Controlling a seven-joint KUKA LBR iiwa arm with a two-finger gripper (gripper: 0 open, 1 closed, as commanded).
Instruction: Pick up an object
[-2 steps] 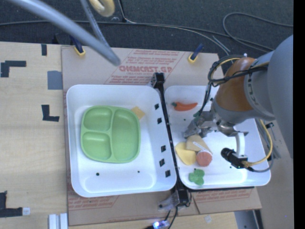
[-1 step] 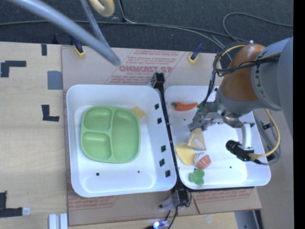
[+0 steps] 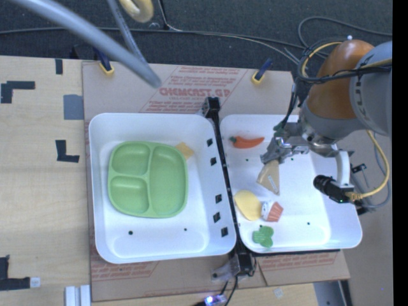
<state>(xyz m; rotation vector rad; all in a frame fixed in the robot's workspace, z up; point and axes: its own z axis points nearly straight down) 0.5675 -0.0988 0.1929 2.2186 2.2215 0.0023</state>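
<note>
Hovering end effector point(image 3: 278, 153) above tan wedge point(image 3: 269, 178), wedge's long axis near vertical, grip state unclear

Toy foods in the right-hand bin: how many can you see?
5: a carrot at the far left, a tan wedge by the gripper, a yellow piece and a red-and-white piece side by side, and a green piece nearest. The arm may hide more.
</note>
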